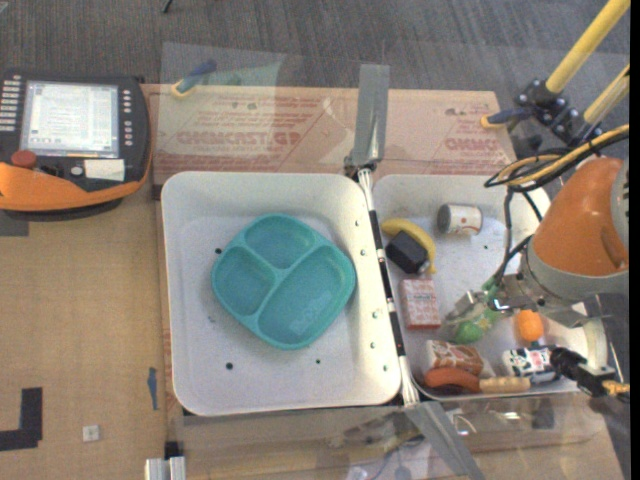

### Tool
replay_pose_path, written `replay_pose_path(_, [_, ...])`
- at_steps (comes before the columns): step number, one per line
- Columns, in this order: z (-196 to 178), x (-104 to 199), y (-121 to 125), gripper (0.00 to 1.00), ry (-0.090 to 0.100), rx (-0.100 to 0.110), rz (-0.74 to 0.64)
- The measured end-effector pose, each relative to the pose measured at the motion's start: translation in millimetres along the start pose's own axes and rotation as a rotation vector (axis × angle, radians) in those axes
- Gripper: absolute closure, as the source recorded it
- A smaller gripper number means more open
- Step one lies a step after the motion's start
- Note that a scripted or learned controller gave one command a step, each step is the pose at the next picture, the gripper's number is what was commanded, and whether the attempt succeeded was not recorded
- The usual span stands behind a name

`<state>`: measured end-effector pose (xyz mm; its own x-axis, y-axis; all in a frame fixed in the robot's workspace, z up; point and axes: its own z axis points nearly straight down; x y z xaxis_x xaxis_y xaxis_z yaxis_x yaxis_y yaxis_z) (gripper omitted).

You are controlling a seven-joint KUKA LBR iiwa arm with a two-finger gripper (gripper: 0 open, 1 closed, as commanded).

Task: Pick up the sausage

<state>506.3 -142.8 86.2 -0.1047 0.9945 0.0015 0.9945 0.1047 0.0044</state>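
The surface (80,298) is a tan, cardboard-coloured bench top, and two shallow white bins sit on it side by side. The left bin (190,298) carries a teal plastic plate with three compartments (284,280), lying near its middle. The right bin (455,253) is crowded: a yellow banana (410,233) near its far left corner with a black block (408,254) just beside it, a small white-and-grey can (459,218) on its side, and a red rectangular packet (421,303). The reddish-brown sausage (452,377) lies in this bin near its front edge, just below a red-and-white wrapped item (455,354).

The grey arm with its orange band (590,218) reaches in from the right, above the right bin. Its claw (500,298) hangs over a green leafy toy (470,323), beside a small orange ball (529,326); whether it is released or clenched cannot be told, and the sausage lies apart from it.

Behind the bins lies a clear plastic sheet with red printing (250,138), and a grey-and-orange teach pendant with a lit screen (70,138) rests at the far left. Dark grey carpet (300,18) covers the floor beyond.
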Motion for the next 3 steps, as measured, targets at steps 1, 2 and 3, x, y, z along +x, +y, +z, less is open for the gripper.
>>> replay_pose_path(1, [-0.5, 38.0, -20.2, 0.00, -0.002, -0.003, -0.038])
replay_pose_path(2, [-71.0, 20.1, -23.7, 0.00, -0.001, 0.004, -0.121])
replay_pose_path(3, [-71.0, 19.9, -23.7, 0.00, -0.001, 0.004, -0.121])
